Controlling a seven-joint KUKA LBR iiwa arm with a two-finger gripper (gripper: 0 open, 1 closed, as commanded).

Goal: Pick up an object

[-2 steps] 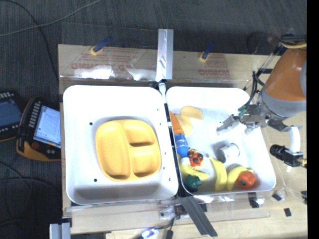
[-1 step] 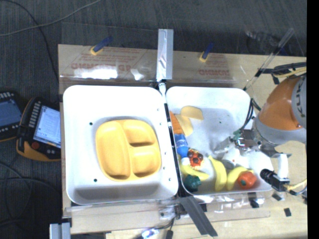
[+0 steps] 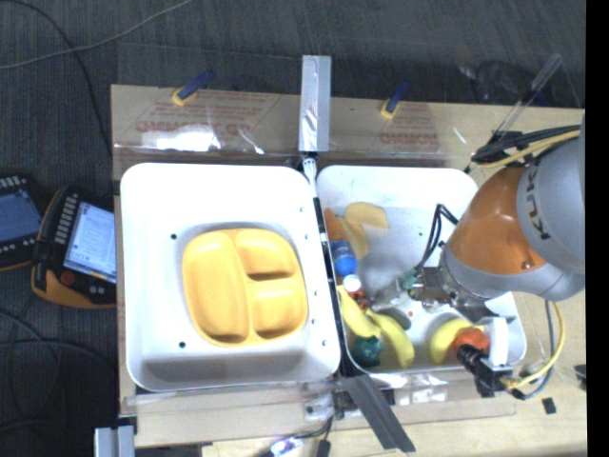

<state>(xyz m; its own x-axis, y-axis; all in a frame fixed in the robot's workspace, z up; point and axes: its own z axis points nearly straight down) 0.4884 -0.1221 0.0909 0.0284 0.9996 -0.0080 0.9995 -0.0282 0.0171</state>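
Note:
The right bin (image 3: 419, 184) holds a heap of small objects. A pale yellow slice (image 3: 367, 216) lies near its back. An orange piece (image 3: 334, 227) and a blue bottle (image 3: 343, 255) with a white cap run along its left wall. Yellow bananas (image 3: 360, 318) and a green item (image 3: 369, 349) crowd the front left corner. A yellow fruit (image 3: 447, 337) sits at the front right. My gripper (image 3: 407, 291) hangs low over the middle of this bin, just above the bananas, under the orange wrist band (image 3: 495, 241). I see nothing gripped.
The left bin (image 3: 152, 255) holds a yellow divided tray (image 3: 245, 284). A handheld controller (image 3: 76, 250) lies off the bench to the left. Cables run around the arm's wrist at the right. A metal strip (image 3: 315, 103) stands behind the wall shared by the bins.

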